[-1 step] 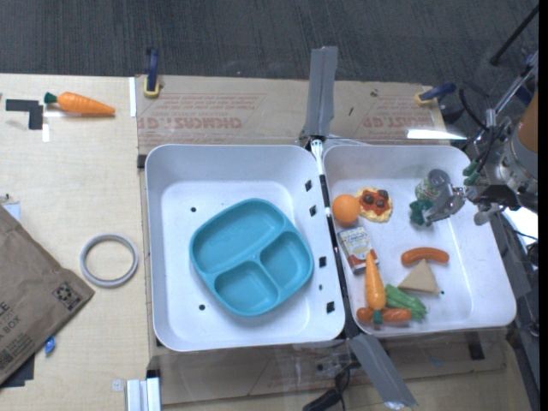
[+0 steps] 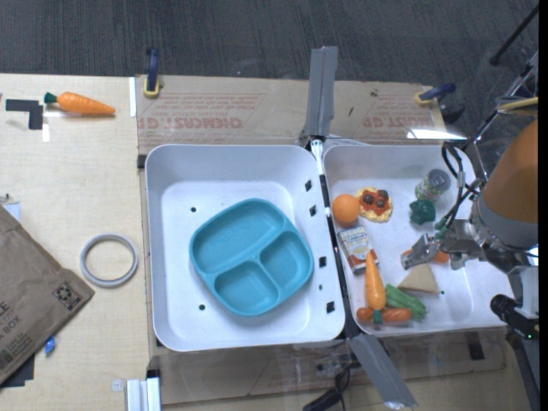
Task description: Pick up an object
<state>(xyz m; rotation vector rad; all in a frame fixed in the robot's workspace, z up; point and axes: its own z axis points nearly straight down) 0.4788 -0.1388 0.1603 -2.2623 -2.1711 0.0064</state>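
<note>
Lying nearest in the right bin (image 2: 479,311) are a carrot (image 2: 374,284) and a green pod (image 2: 404,300), with a tan wedge (image 2: 419,279) just below the tool (image 2: 424,252), whose fingers I cannot tell to be wide or narrow. Farther back sit a small carton (image 2: 355,246), an orange (image 2: 346,209), a toy pizza (image 2: 375,204) and a green toy (image 2: 421,211), while a blue tray (image 2: 250,256) fills the left bin (image 2: 163,229). Beyond, on the desk (image 2: 68,178), lie a tape ring (image 2: 109,259) and a second carrot (image 2: 81,104).
</note>
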